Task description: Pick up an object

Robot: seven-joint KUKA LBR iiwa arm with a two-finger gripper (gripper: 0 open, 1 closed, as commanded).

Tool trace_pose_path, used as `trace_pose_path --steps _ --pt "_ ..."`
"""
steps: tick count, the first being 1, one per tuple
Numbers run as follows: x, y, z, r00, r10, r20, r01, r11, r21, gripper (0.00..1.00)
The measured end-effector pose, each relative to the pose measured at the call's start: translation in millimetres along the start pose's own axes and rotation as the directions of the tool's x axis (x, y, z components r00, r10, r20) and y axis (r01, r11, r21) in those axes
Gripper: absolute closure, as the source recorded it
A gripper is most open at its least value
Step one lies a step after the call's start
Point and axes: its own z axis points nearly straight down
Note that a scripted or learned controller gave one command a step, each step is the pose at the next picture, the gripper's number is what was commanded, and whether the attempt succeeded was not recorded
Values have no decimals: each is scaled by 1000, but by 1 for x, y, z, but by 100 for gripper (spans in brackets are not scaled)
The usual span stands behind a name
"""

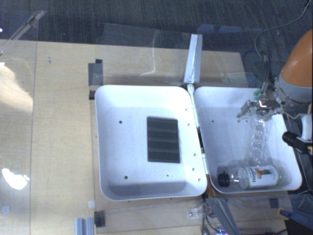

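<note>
A clear plastic bottle (249, 176) with a black cap and a white and orange label lies on its side along the near wall of the right bin (215, 111). In the middle of the left bin (112, 111) a dark ribbed rectangular block (163, 139) lies flat. My gripper (256, 140) hangs over the right half of the right bin, just behind the bottle and above it. Nothing shows in its grasp. The grey arm with its orange band (299, 62) comes in from the right edge.
A metal post (192, 60) stands behind the seam between the two bins. Black brackets (96, 70) sit at the left bin's corners on the wooden bench. Cables (274, 33) trail behind the arm at the upper right.
</note>
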Motion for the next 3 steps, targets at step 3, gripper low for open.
trace_pose_path --steps 3 --pt "-48 -25 113 923 -385 7 385 923 -8 0"
